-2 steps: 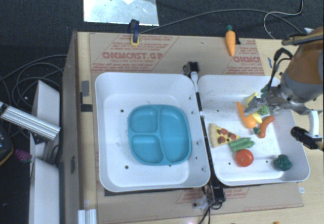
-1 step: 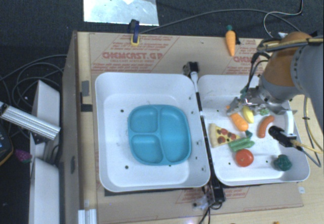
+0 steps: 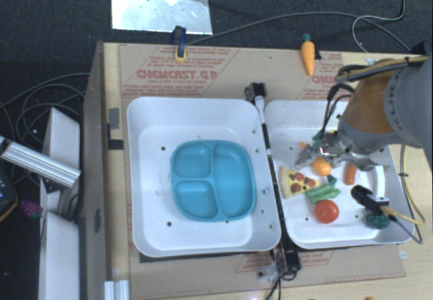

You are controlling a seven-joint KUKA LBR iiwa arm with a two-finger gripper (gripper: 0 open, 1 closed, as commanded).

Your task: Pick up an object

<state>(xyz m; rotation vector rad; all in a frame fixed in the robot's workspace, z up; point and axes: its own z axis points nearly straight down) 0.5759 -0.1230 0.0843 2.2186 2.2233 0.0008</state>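
The tool [image 3: 323,154] is hanging low over the right bin [image 3: 284,119], apparently lining up the orange ball [image 3: 321,166]; its spread is hidden.

Robot lab: arm [image 3: 399,99], cabled bench [image 3: 203,65]

Tray [image 3: 212,179] in left bin [image 3: 150,131], toy food – right bin [image 3: 291,116]

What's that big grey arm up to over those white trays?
The grey arm reaches in from the right and hangs low over the right bin, which holds toy food: a pizza slice, a green pepper, a tomato and a small orange fruit. Its gripper sits right by the orange fruit. The left bin holds a blue divided plate.
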